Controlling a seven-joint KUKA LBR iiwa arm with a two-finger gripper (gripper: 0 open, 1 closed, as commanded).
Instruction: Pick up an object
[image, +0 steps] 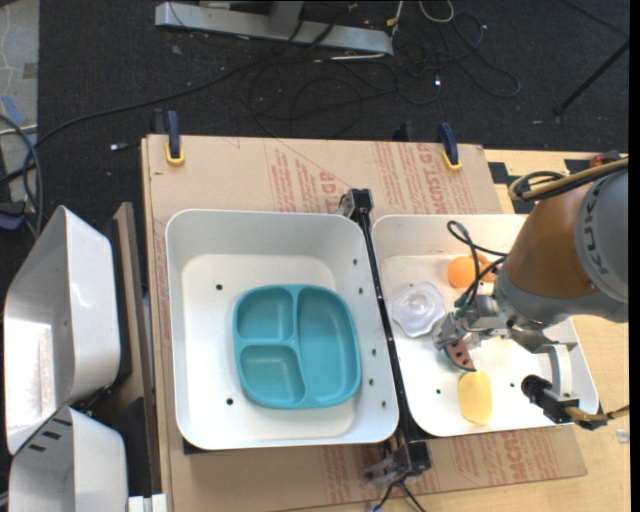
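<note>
Claw (459, 349), grip state unclear; one yellow object (476, 397) just below, one orange ball (461, 272) above, one clear cup (418, 307) up-left.

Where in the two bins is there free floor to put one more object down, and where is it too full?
Left bin: free strips around the teal divided plate, widest between its upper rim and the back wall. Right bin: a bare patch behind the clear lid. Crowded: by the gripper, between orange ball and yellow piece.
</note>
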